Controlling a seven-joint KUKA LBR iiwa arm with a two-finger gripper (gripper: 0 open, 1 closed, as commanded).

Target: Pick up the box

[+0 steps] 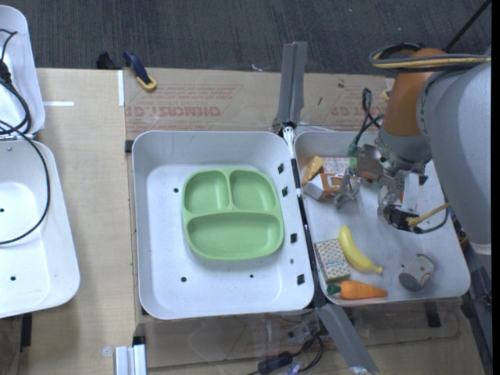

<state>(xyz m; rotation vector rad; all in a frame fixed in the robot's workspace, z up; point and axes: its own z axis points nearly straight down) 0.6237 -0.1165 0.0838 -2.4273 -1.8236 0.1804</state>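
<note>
A small white and orange box (pixel 331 175) lies near the back left of the right bin (pixel 445 244), beside a yellow wedge (pixel 313 167). My gripper (pixel 367 198) hangs low over the bin just right of the box. It is open, and its left finger (pixel 347 192) stands at the box's right edge. Its right finger (pixel 388 202) is well apart from the box. Only bare bin floor shows between the fingers. A flat beige speckled box (pixel 332 258) lies farther forward by the bin's left wall.
The right bin also holds a banana (pixel 358 250), a carrot (pixel 362 291) and a grey cup (pixel 416 272). A green divided plate (pixel 232 213) rests in the left bin (pixel 156 233). A grey divider post (pixel 293 80) rises between the bins at the back.
</note>
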